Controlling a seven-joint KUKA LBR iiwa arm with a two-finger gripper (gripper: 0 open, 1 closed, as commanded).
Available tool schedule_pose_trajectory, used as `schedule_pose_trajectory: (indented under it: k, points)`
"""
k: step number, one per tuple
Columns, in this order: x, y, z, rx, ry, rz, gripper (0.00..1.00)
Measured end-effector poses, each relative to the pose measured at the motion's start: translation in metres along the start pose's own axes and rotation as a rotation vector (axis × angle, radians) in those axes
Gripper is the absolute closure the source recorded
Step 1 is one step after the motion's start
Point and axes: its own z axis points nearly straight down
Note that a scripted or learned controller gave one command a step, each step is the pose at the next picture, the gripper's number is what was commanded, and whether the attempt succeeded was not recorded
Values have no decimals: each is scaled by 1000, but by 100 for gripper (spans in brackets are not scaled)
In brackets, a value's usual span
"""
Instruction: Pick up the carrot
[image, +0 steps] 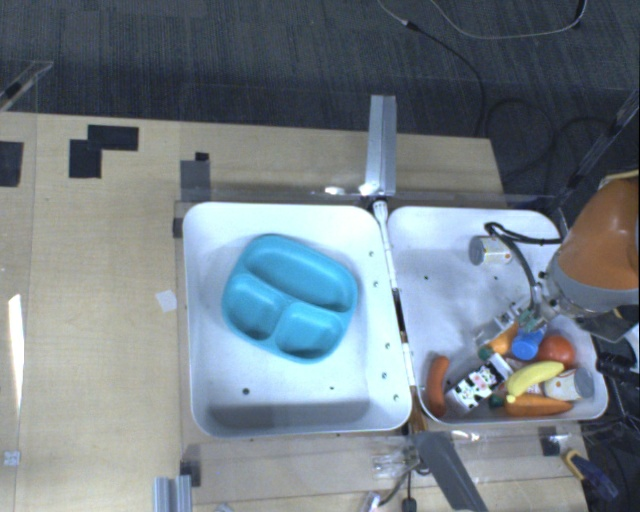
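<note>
Carrot in the right bin's near corner, partly covered.

The carrot (538, 405) lies along the near wall of the right bin (440, 260), under a banana (535, 377), beside a tomato (557, 350). The end effector (527, 320) hangs above the pile, its grip impossible to make out. A blue tray (290, 295) sits in the left bin (215, 380).
</note>
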Motion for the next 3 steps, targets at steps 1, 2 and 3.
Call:
schedule_pose_trajectory:
  k: [1,2,3]
  points:
    - [43,-3,-1,-2,-1,176,0]
    - [84,0,-1,-4,-2,200,0]
    - [114,37,-96,6,6,373,0]
